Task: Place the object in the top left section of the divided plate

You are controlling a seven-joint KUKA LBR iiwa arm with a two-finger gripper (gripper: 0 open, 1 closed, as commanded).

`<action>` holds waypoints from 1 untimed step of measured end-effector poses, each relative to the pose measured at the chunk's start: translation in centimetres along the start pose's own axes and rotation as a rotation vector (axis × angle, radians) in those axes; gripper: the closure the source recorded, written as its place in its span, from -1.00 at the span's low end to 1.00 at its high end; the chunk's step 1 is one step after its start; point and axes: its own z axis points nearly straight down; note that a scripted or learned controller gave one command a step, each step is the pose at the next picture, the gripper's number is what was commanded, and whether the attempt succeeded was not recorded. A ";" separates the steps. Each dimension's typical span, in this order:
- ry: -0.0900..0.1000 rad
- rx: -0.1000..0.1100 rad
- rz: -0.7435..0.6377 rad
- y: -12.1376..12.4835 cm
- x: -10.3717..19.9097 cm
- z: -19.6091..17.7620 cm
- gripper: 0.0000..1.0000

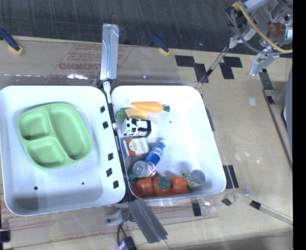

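Note:
A green divided plate (53, 134) lies in the left white bin (17, 191); its three sections hold nothing, including the small top left one (33, 123). The right bin (194, 124) holds the loose objects: an orange carrot (148, 107), a black-and-white carton (137, 127), an orange-and-white carton (136, 147), a blue bottle (156, 153), two cans (141, 169) (196, 177), and red toy vegetables (158, 185) along the front wall. My gripper (260, 62) hangs high at the top right, beyond the right bin's far corner and well away from every object.
A silver taped strip (110, 51) stands up at the back between the bins. Blue clamps (10, 40) (161, 44) hold the bench's rear edge. Black markers (205, 69) dot the bare wooden bench to the right of the bins.

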 end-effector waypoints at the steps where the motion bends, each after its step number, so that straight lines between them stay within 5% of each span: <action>1: -0.003 0.004 -0.129 -4.4 -4.2 0.0 -1.00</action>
